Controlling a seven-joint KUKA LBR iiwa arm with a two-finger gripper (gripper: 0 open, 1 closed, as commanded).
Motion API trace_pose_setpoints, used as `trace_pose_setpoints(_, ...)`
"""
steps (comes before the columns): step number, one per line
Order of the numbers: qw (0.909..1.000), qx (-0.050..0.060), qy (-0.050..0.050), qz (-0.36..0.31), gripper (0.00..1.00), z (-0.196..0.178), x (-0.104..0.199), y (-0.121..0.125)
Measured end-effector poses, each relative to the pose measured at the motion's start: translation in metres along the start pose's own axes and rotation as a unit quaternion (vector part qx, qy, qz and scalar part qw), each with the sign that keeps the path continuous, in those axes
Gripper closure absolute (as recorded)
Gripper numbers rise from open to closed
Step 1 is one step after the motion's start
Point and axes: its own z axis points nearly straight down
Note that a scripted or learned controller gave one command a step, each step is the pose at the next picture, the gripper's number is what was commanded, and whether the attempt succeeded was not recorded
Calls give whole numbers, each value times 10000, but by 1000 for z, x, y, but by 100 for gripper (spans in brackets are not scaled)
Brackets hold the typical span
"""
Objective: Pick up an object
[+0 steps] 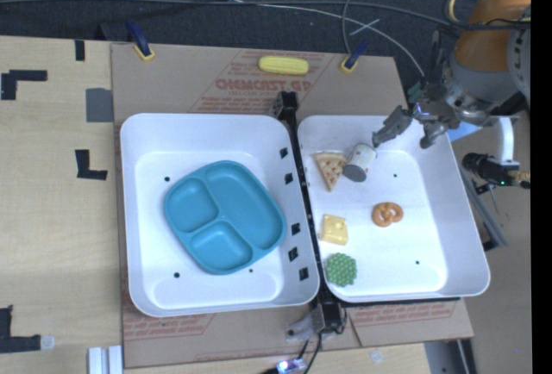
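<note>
Objects for the pick sit in the right bin: a small grey-white cylinder lying at the far left of the bin floor, with a waffle-patterned wedge touching it on its left. Nearer me along the left wall I log a yellow cheese block and, nearest, a green bumpy ball. A pretzel lies apart from these, toward the bin's middle.

End effector hovers over the far edge of the right bin, right of the cylinder and not touching it. Its two fingers are spread, nothing between them.

Left bin holds a blue divided plate, tilted diagonally. On the cardboard beyond the bins lies a yellow banana-shaped item. The table is light wood.
</note>
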Motion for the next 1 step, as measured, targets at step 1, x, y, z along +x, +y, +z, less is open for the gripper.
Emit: trace_pose_setpoints(1,10000,-67,-11,-16,0,-9,0,3)
